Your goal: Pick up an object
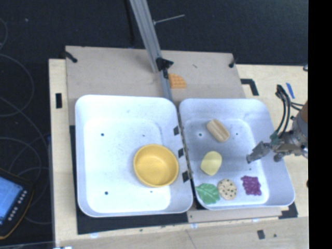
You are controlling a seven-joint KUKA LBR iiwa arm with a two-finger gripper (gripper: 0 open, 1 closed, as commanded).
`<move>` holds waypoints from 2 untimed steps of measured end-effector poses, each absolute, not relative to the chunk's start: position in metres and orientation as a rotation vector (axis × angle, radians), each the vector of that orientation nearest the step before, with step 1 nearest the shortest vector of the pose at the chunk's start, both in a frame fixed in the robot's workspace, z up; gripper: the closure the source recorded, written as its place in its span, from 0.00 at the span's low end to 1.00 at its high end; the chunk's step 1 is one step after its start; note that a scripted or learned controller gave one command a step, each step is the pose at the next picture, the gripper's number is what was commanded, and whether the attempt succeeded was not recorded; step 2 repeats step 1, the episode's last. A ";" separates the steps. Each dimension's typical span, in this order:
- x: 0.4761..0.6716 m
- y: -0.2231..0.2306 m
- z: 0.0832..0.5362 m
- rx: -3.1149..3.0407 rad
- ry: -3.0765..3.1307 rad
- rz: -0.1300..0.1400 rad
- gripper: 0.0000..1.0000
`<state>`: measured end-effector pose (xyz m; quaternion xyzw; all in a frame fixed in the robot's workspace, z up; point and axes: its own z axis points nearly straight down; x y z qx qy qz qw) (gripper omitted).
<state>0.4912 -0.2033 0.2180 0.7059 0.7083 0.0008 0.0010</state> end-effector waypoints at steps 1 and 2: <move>0.491 -0.203 0.218 2.217 2.222 0.003 0.00; 0.491 -0.203 0.218 2.217 2.222 0.003 0.00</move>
